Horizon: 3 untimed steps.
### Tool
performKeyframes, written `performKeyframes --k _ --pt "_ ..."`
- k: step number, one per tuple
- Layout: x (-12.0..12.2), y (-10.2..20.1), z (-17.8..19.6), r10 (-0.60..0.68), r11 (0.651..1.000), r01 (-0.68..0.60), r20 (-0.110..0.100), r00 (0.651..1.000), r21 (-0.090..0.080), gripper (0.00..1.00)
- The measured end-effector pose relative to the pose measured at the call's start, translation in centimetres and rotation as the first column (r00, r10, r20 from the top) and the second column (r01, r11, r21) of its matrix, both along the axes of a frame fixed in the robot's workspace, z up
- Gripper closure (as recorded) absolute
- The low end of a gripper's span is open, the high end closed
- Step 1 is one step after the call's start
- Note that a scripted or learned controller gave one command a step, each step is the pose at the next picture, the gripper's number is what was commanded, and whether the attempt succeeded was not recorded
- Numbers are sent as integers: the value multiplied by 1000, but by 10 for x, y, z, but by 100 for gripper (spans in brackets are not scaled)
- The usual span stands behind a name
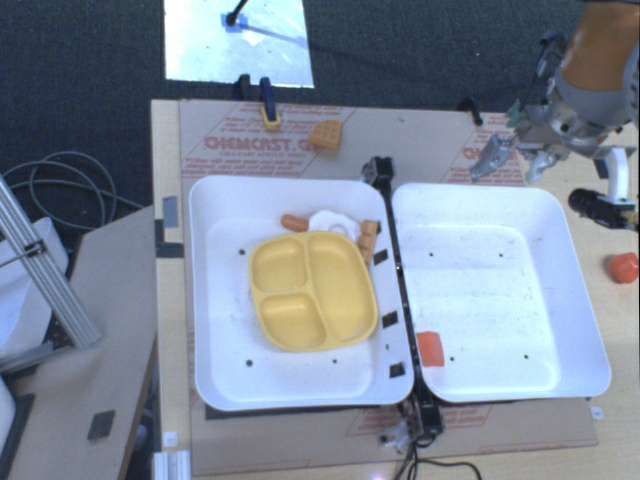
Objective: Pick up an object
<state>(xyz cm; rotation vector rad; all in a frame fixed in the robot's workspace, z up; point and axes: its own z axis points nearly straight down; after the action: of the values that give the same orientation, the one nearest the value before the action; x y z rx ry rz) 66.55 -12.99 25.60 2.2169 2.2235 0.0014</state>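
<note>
My gripper [513,162] hangs above the bench just past the far edge of the right bin [560,268], its fingers apart with nothing between them. A small orange-red block [430,348] lies in that bin's near left corner. The left bin [215,298] holds a yellow divided plate [312,290]. Behind the plate lie an orange sausage [294,222], a white round piece [333,225] and a small tan piece [368,236].
A tan waffle piece [325,133] lies on the cardboard behind the left bin, near a yellow-and-blue clamp [268,103]. An orange object [623,266] sits on the bench right of the right bin. A black divider [392,268] runs between the bins.
</note>
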Motion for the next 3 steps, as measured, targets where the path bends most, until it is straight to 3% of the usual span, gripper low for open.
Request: performKeyframes --k 1,2,3 --pt "-75 17 128 2 1000 -2 9 1000 0 0" --pt "-162 -36 184 -9 1000 9 7 1000 -3 0" --pt "-179 157 275 18 1000 -18 10 1000 6 0"
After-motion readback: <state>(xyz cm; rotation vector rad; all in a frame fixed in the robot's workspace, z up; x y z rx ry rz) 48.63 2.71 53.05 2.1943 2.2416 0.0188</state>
